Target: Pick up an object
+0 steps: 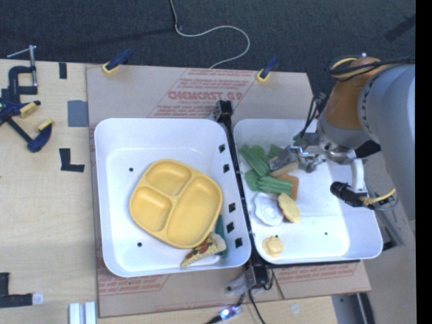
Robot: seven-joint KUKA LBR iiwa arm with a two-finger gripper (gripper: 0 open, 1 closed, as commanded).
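Observation:
The right bin holds a cluster of toy food near its left wall. There are green leafy pieces, a green bean-like piece, an orange block, a white egg-like piece, a yellow piece and a small yellow round piece. My gripper reaches in from the right and sits low over the green pieces and the orange block. Its tip is among them, and no object can be made out in its grasp.
The left bin contains a yellow divided plate and a pizza-slice toy at its front right corner. Black clips line the wall between the bins. Clamps lie on the bench at far left.

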